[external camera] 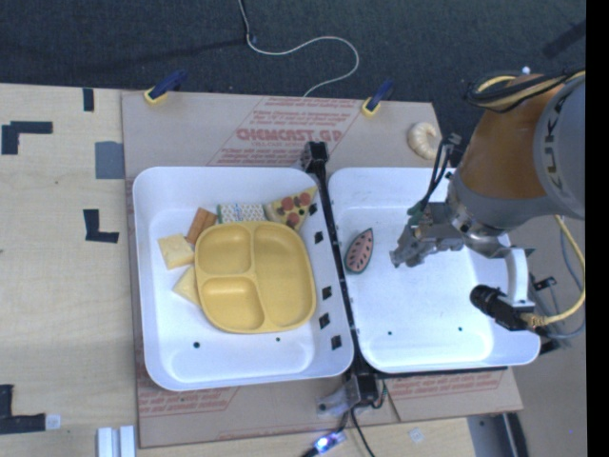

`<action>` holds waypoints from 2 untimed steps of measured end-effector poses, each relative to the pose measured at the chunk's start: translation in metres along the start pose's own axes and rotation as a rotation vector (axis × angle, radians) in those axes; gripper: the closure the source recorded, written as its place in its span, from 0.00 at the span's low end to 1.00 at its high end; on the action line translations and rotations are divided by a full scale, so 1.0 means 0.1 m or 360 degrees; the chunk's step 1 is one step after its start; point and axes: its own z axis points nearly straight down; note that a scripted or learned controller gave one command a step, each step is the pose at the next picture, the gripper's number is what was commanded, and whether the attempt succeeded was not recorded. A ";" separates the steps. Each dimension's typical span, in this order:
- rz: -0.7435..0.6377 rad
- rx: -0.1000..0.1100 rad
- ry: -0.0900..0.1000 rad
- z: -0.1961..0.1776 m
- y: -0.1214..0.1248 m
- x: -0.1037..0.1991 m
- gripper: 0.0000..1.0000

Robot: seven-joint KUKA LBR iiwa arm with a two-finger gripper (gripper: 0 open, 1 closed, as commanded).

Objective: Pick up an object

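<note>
A small brown, leaf-shaped object (359, 250) lies near the left wall of the right bin (428, 346). My gripper (411, 252) hangs over the middle of that bin, a short way to the right of the leaf-shaped object and apart from it. A yellow divided plate (255, 276) fills the middle of the left bin (238, 365). Several flat toy food pieces sit around its upper left rim, among them a tan cracker (175, 251), an orange piece (201, 224) and a pizza-like slice (293, 206).
The grey arm with its orange band (509, 141) covers the right bin's upper right part. A beige object (424, 139) lies on the cardboard behind the right bin. Blue and yellow clamps (165, 86) hold the cardboard's far edge. A white cable (304, 50) loops at the back.
</note>
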 end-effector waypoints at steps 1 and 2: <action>0.0000 -0.0005 0.0000 -0.11 0.01 -0.08 1.00; -0.0001 -0.0004 -0.0002 0.02 0.15 -0.08 1.00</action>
